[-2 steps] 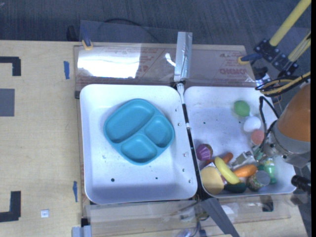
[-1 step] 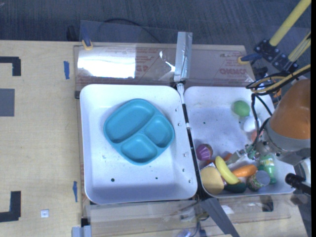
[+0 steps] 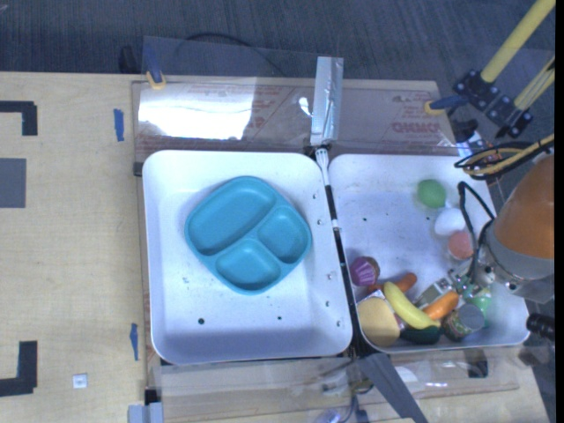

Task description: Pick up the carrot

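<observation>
My claw (image 3: 460, 291) hangs low at the right bin's (image 3: 388, 188) five o'clock corner; whether it grips, I cannot tell. The carrot (image 3: 440, 306) lies touching it at eight o'clock, crowded against the banana (image 3: 408, 307), probably making a clean pinch awkward.

Pale wooden bench (image 3: 62, 263) on dark grey carpet (image 3: 264, 7)
</observation>
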`<state>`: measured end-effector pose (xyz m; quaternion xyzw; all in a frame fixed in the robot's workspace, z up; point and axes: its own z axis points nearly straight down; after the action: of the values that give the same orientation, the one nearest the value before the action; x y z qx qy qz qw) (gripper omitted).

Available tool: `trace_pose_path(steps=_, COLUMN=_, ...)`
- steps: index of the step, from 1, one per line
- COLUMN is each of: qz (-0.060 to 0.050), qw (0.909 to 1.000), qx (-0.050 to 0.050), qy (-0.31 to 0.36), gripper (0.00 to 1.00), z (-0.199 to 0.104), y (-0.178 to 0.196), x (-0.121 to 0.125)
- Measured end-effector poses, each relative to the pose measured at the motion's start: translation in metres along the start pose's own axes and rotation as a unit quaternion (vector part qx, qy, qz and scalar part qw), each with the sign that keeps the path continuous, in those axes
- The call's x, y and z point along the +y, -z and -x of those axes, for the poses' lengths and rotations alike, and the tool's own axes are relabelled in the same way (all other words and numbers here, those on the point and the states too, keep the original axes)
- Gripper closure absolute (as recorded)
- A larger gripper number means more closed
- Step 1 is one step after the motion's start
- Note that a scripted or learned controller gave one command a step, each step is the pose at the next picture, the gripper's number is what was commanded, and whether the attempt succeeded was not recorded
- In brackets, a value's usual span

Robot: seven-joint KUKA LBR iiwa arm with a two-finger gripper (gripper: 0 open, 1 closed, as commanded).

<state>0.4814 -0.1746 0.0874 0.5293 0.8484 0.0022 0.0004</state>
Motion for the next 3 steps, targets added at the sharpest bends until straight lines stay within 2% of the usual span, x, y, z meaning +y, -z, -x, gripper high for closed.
trace_pose_path(steps=1, qz=0.004, qw=1.0000, qx=-0.005, qy=-0.001, gripper=1.00, z=0.003, y=0.012, x=0.002)
trace_pose_path(steps=2, qz=0.001, qw=0.9964, qx=-0.002, qy=-0.085, gripper=1.00, z=-0.068, y=0.102, x=0.034)
trace_pose_path(steps=3, qz=-0.002, qw=0.9963, qx=-0.001, qy=-0.086, gripper=0.00, z=-0.067, y=0.100, x=0.032)
